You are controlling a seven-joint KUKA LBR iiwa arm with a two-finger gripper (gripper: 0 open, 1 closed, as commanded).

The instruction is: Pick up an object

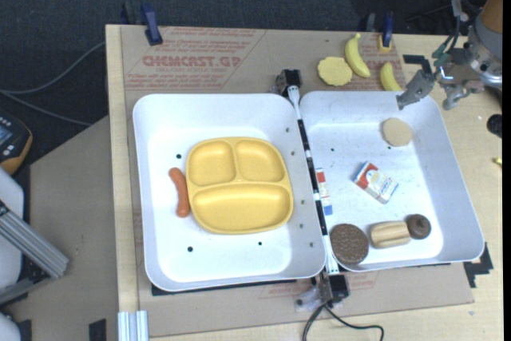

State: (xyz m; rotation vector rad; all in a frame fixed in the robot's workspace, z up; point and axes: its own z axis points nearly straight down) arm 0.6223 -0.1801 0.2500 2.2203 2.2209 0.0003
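Note:
My gripper (433,94) hangs at the far right corner of the right bin (457,180), its two fingers spread open with nothing between them. A round beige cookie (397,132) lies just below and left of it. Farther toward the front lie a small red, white and blue box (375,181), a dark round cookie (349,243), a tan bread roll (389,235) and a brown donut (418,227). In the left bin (152,148) sit a yellow divided plate (238,184) and an orange sausage (180,192).
Behind the right bin, on the brown board, lie two toy bananas (358,56) (389,77) and a yellow round piece (334,71). Blue clamps (149,24) hold the board's back edge. A black hinge strip (307,164) runs between the bins.

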